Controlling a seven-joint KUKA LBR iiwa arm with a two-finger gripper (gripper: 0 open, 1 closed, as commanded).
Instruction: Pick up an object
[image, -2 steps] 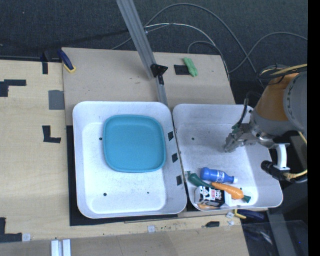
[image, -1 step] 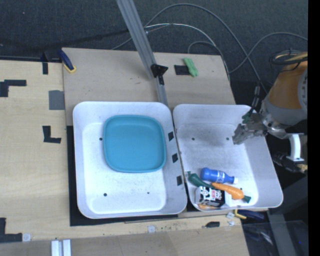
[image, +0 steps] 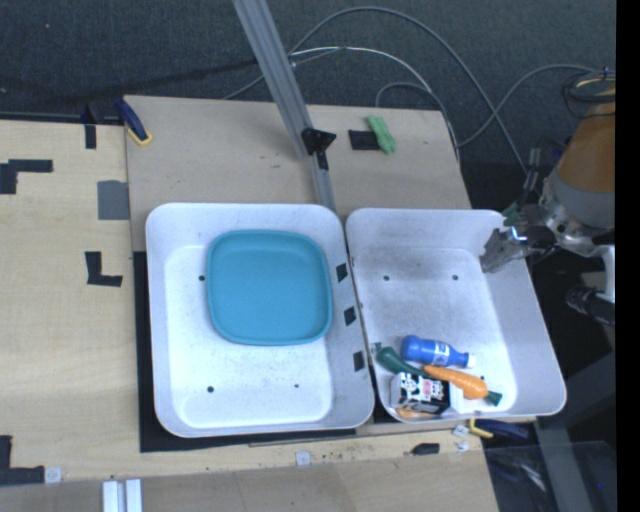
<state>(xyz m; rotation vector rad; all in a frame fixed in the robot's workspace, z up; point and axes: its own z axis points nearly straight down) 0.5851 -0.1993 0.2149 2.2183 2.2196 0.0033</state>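
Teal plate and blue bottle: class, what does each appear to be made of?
Teal plate: probably plastic, matte finish; uniform colour, soft rounded corners, no glare.
Blue bottle: likely plastic, slightly glossy; saturated blue body, pale end. Too small to be sure.

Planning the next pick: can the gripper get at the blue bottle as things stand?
Probably yes: the bottle lies uncovered atop the pile, with the gripper above the same bin's far edge.

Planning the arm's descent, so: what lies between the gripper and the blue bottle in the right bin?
In the camera view, just bare speckled bin floor lies between the gripper and the blue bottle.
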